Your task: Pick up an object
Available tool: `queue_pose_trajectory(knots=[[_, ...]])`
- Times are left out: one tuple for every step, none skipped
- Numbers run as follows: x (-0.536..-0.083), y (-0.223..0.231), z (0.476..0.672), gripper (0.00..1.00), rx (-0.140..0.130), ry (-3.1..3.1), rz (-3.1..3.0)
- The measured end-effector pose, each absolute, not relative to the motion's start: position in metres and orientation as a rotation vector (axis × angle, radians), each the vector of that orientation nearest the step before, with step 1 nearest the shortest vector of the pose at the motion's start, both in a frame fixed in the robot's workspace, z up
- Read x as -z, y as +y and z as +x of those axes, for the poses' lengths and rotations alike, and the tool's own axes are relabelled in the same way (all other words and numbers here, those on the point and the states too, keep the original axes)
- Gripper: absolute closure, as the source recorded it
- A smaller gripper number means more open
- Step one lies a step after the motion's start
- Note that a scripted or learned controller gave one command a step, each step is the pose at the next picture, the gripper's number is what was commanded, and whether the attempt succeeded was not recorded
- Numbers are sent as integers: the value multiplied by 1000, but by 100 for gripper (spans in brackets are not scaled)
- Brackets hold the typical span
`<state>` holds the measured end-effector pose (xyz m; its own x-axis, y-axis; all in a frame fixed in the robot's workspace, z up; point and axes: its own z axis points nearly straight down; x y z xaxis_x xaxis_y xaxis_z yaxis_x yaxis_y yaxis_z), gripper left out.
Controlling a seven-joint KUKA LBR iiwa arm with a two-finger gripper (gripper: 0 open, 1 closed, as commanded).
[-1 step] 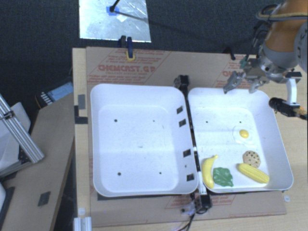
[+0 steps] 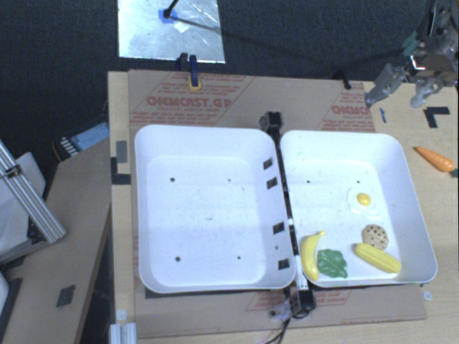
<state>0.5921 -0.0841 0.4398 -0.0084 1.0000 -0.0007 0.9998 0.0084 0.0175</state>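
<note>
With the gripper (image 2: 403, 92) held spread and empty above the desk (image 2: 337, 95) beyond the right bin (image 2: 412, 185), a clean pick is best made on the corn cob (image 2: 377, 257), approached from straight above.

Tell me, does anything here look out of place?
Yes: a carrot lies on the bench outside the right bin, while the banana, fried egg, cookie, corn and green leaf sit inside it.

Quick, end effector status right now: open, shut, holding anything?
End effector: open, holding nothing, raised beyond the far right corner of the right bin.
</note>
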Motion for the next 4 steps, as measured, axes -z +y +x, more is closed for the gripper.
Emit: queue_pose_trajectory(knots=[[-518,-53,540,0,-13,2225,2207],[-537,25,484,0,-9,2235,2205],[-547,20,487,100,-9,2227,2210],[-514,101,509,100,-1,2235,2210]])
